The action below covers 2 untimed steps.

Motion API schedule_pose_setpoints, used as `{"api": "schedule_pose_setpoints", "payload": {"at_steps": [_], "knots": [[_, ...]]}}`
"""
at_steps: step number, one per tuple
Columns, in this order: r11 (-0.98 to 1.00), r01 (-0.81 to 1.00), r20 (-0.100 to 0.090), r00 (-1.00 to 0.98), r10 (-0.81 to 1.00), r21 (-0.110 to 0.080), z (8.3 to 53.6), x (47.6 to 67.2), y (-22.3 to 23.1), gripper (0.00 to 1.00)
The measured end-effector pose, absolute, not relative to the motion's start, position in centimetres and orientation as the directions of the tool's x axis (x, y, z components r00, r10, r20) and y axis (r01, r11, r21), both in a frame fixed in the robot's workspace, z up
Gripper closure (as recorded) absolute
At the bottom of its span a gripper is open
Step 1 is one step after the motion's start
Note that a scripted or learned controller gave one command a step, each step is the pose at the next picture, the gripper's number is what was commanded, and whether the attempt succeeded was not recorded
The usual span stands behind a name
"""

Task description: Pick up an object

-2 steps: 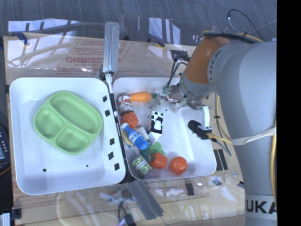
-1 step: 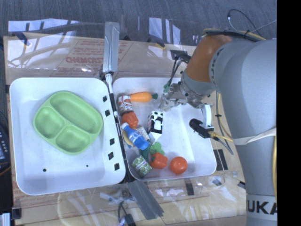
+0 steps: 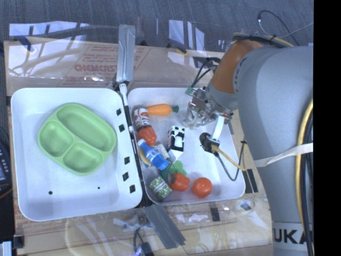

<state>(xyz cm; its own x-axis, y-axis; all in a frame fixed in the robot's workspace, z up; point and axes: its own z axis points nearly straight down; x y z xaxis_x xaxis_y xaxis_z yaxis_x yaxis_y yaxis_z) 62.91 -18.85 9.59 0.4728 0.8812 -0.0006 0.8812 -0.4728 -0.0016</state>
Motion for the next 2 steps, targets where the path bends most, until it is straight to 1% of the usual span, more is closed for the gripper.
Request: {"api": "schedule_pose_setpoints", "payload": {"at_steps": [1, 2], "knots": [[-0.880, 0.475, -0.002, 0.880, 0.475, -0.004, 9.2, 47.6, -17.5, 1.00], [-0.978, 0.206, -0.002, 0.978, 0.206, -0.002, 9.2, 51.1, -21.1, 1.00]]}}
